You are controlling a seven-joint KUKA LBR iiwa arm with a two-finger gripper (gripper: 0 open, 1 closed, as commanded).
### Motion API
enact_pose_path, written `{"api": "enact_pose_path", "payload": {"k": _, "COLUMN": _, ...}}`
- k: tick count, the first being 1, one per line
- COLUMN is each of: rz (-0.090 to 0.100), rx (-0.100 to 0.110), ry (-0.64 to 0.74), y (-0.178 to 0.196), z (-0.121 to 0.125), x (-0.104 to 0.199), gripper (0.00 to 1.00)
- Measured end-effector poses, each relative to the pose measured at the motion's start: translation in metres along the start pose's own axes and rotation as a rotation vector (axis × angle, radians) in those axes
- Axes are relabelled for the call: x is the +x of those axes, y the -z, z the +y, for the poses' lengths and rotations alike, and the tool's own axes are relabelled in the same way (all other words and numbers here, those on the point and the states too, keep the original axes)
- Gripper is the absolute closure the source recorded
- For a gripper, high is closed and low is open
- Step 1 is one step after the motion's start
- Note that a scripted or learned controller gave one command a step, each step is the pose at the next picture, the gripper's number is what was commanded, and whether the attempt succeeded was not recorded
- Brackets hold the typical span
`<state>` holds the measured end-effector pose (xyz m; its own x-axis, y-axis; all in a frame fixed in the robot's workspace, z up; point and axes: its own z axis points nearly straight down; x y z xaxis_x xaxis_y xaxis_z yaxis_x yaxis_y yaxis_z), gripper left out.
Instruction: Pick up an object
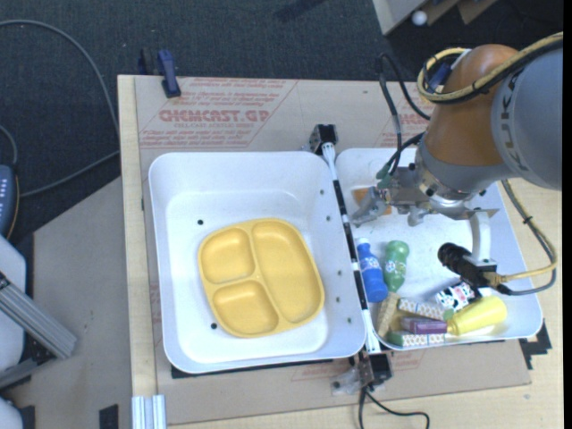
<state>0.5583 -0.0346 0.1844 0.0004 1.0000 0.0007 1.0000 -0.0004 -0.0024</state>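
We read "CHEMCAST GP" in red on the cardboard under the bins. The gripper hangs over the right bin, near a blue bottle, green bottle and yellow cup. A yellow tray lies in the left bin.

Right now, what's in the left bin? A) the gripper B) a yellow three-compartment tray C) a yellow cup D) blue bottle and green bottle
B: the yellow three-compartment tray lies alone in the left bin, while the blue bottle, green bottle and yellow cup lie in the right bin, where the arm reaches.
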Motion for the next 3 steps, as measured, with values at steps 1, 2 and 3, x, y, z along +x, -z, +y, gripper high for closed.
{"api": "enact_pose_path", "payload": {"k": 1, "rz": -0.002, "rx": -0.004, "ry": 0.0, "y": 0.0, "z": 0.037, "x": -0.029, "gripper": 0.0}}
{"api": "enact_pose_path", "payload": {"k": 2, "rz": -0.002, "rx": -0.004, "ry": 0.002, "y": 0.001, "z": 0.108, "x": -0.021, "gripper": 0.0}}
{"api": "enact_pose_path", "payload": {"k": 3, "rz": -0.001, "rx": 0.0, "ry": 0.0, "y": 0.0, "z": -0.018, "x": -0.037, "gripper": 0.0}}
